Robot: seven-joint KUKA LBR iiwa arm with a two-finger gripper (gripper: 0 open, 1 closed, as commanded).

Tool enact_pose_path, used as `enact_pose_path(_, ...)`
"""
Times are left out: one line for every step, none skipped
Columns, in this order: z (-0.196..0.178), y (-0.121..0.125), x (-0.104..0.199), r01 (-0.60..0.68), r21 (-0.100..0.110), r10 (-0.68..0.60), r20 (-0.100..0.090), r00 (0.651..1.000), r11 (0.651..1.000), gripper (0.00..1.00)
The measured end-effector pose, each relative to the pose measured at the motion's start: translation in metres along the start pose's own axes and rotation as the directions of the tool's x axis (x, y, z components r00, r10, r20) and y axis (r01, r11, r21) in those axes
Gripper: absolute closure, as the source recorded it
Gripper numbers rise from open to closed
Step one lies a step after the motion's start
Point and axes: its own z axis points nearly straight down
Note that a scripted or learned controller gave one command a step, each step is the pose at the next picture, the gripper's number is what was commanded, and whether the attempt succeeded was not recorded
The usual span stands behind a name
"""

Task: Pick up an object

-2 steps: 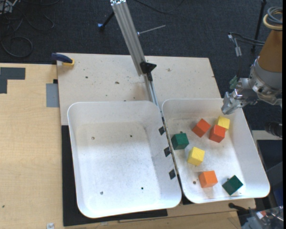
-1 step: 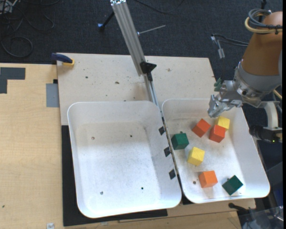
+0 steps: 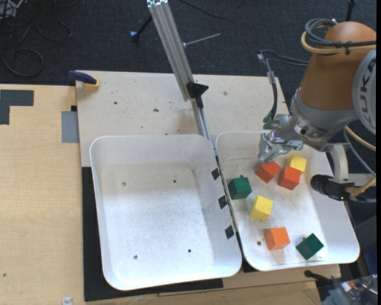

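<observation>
A robotics lab: a plywood bench [image 3: 32, 189], loose cables [image 3: 13, 18] on dark carpet, an aluminium camera post [image 3: 174, 46].

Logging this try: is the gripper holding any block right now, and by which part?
Cannot be told. The gripper sits just above an orange block in the right bin, with no block seen between its fingers.

Even overhead light, soft faint shadows, mild glare on white bins [image 3: 108, 151], slightly soft focus.

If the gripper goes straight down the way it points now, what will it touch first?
Most likely the red-orange cube just under the gripper in the right bin; depth is unclear from this slanted view, so it might land beside it.
</observation>
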Motion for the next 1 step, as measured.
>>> enact_pose_path(0.0026,-0.0133,0.0474,0.000,0.001,0.000,0.001,1.000,1.000,1.00)
